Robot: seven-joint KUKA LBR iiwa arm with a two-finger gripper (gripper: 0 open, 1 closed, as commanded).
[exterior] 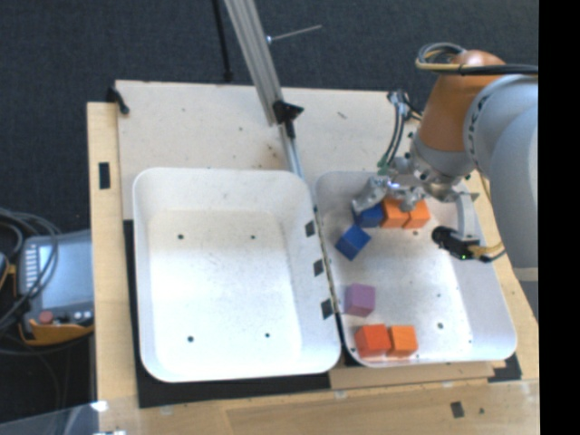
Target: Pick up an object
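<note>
Two bins | hand (pixel 391 191) over right bin (pixel 471 306), above blue block (pixel 369 214) | grip state unclear

Blocks (pixel 360 299) all in right bin (pixel 480 320), left bin (pixel 227 270) just beside it.

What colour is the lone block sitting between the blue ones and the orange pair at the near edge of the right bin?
Pale purple block, clear in the camera view.

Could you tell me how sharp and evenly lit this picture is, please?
Camera view: soft throughout, with fuzzy block edges, as on the purple block; light is even, both white bins bright without harsh glare; the gripper is a blurred cluster over blue and orange blocks; the floor is dark.
</note>
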